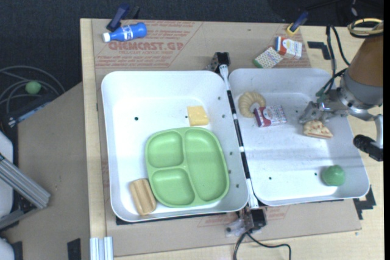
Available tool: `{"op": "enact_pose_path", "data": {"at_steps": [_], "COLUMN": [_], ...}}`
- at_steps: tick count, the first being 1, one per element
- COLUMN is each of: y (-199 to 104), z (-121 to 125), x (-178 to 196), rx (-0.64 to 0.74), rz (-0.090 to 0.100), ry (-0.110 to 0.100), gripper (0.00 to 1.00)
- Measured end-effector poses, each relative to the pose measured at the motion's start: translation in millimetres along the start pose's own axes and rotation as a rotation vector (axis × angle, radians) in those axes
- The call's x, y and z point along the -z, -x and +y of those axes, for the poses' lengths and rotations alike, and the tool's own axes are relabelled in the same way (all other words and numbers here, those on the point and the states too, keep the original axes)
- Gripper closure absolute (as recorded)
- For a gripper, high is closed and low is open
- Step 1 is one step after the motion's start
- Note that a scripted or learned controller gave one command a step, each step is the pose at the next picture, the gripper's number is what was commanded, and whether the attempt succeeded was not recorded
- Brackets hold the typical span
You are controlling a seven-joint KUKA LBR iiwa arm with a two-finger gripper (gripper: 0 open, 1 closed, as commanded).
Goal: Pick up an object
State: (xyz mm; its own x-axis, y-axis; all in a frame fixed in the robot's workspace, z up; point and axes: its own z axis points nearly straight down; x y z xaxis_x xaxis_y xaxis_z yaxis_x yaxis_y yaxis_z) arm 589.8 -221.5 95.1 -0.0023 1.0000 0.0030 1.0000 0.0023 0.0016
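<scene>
Over the right white bin (292, 195) I see my gripper (318, 111) just above the flat tan triangular wafer (318, 128), though I cannot tell its state, and I fear so thin a piece could slide away and be missed.

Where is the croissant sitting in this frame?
The croissant lies in the right bin, near its upper left corner, just above-left of the red-and-white packet.
</scene>
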Motion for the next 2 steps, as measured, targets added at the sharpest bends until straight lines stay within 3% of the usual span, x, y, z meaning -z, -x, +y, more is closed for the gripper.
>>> {"op": "enact_pose_path", "data": {"at_steps": [2], "y": [-150.5], "z": [-4.8], "x": [89.6], "rx": [0.0], "rz": [-0.002], "ry": [0.001], "gripper": [1.0]}}
